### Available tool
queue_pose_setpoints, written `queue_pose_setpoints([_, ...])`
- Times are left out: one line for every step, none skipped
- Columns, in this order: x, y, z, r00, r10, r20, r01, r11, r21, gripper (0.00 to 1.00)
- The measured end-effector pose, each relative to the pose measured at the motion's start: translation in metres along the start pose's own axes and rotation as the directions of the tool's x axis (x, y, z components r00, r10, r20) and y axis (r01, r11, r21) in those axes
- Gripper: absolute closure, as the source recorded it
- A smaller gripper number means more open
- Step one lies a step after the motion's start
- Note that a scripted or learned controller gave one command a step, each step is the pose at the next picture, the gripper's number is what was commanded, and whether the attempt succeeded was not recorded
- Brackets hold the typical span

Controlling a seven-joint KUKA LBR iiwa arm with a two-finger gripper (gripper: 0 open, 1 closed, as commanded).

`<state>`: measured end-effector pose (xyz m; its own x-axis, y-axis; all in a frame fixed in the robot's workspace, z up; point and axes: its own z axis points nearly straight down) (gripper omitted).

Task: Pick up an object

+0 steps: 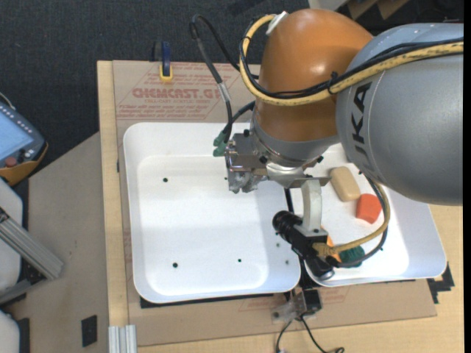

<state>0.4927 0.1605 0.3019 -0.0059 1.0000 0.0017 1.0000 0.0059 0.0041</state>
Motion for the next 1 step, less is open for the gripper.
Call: queue_pose_setpoints([-0.1344, -0.0101, -0.0003, 1.000, 0.017, 0.003, -0.017, 1.000, 0.007, 1.00])
